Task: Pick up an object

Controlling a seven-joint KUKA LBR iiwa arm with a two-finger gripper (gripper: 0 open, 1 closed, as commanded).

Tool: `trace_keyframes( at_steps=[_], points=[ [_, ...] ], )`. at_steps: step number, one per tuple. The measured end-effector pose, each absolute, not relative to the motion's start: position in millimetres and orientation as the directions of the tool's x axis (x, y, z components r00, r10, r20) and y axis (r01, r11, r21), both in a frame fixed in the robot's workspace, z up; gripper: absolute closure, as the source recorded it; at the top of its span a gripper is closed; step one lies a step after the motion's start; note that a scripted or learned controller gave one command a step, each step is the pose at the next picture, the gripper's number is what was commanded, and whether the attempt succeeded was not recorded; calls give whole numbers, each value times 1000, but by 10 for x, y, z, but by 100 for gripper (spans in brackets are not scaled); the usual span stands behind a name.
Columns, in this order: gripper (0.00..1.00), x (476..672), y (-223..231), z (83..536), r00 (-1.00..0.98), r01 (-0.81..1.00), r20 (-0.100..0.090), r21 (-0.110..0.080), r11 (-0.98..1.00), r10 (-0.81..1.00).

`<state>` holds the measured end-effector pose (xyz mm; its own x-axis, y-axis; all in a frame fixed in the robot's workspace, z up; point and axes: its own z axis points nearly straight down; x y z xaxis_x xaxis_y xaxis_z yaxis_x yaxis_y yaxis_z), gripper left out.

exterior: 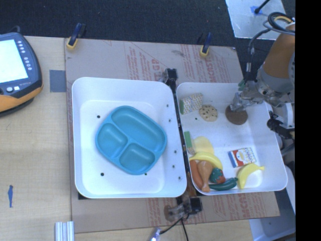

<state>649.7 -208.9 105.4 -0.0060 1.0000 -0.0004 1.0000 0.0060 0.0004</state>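
My gripper (pixel 241 102) is low over the back right part of the right bin (pixel 268 134), at the end of the grey arm with its orange band (pixel 279 51). It stands right above a brown round disc (pixel 236 116) and seems to touch its top edge. A chocolate-chip cookie (pixel 207 113) and a patterned block (pixel 191 103) lie to the left of the disc. Nearer the front are a small red, white and blue box (pixel 242 156), a yellow banana (pixel 249 173), a green pepper (pixel 223 185) and an orange piece (pixel 203 172).
The left bin (pixel 85 134) holds a blue divided plate (pixel 131 139). A yellow toy (pixel 202 145) lies by the right bin's left wall. A tablet-like controller (pixel 15 67) rests at the far left of the bench. Clamps (pixel 74 37) hold the cardboard at the back.
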Motion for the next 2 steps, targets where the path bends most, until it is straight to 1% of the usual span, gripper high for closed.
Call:
trace_keyframes(
  at_steps=[1, 2],
  points=[
    [100, 6233, -2119, 956, -5, 1000, -2, 4, 5, 1000],
    [100, 5254, -2135, 956, -5, 1000, -3, 2, 5, 1000]
  ],
)
